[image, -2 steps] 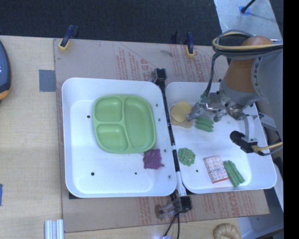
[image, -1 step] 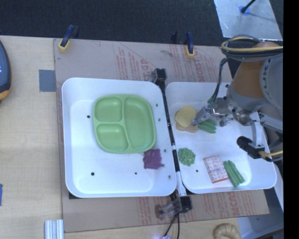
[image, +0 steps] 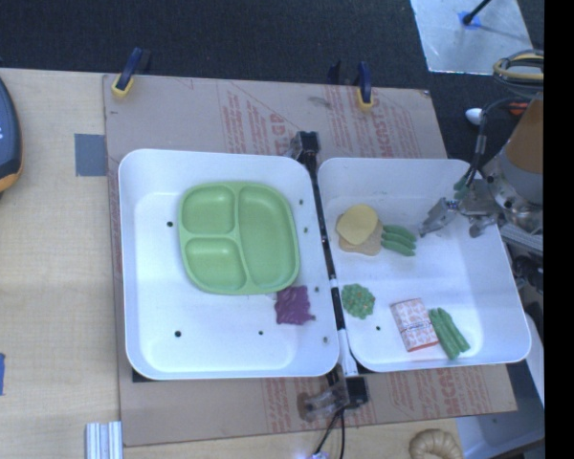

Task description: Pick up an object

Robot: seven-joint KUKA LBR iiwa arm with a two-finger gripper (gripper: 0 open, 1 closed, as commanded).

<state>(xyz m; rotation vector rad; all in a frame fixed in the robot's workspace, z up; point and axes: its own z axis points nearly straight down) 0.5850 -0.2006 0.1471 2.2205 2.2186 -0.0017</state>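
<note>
Now the claw (image: 449, 214) hangs open and empty over the right bin (image: 478, 256); it should drop straight onto the green beans (image: 399, 239) nearby.

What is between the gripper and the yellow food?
In the camera view, a green bean pod lies between the gripper and the yellow food.

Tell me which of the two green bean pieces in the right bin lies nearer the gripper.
The green beans beside the yellow sandwich, just left of the gripper. The other bean piece lies at the bin's near edge, beside the red-patterned packet.
</note>
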